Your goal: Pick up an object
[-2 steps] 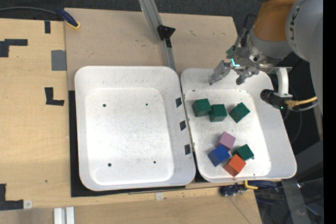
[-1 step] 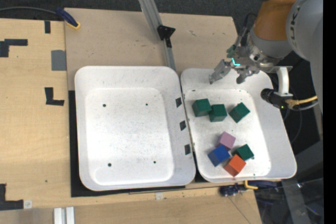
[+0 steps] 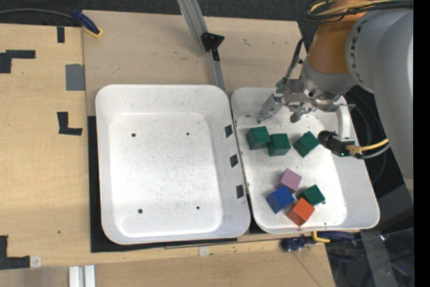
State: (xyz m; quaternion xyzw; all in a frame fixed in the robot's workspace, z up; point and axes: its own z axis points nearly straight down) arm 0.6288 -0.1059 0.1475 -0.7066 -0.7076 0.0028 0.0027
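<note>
Two-finger metal gripper [image 3: 282, 111], fingers spread wide and holding nothing, hovers above three green cubes [image 3: 257, 138] in the right shallow white bin [image 3: 359, 208]

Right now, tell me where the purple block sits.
In the camera view the purple block lies in the right bin, toward its near end, just above the blue block and left of a green block.

Even overhead light, soft shadows, slightly grainy.
</note>
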